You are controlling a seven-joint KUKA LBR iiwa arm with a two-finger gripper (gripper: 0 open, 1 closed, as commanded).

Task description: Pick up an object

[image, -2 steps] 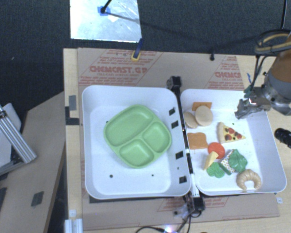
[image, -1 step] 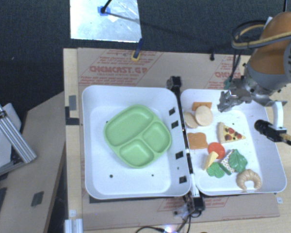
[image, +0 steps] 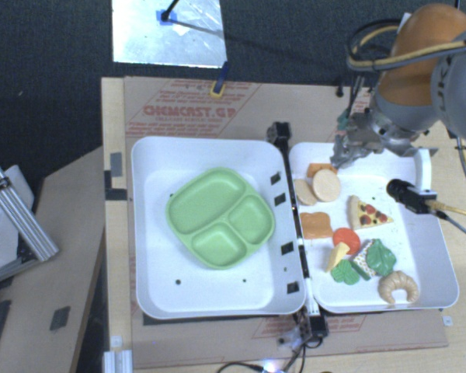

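Grey hand [image: 344, 159] above round bread slice [image: 326, 185], grip unclear, green tray [image: 220, 217] left bin

Even, bright overhead light falls softly on the two white bins [image: 217, 150], which look slightly washed out. A shiny sheet [image: 167, 22] at the top glares. Shadows are faint; the whole picture is mildly soft and grainy.

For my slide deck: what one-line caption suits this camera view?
KUKA arm's claw hovers over toy food in the right bin; a green divided plate sits in the left bin.
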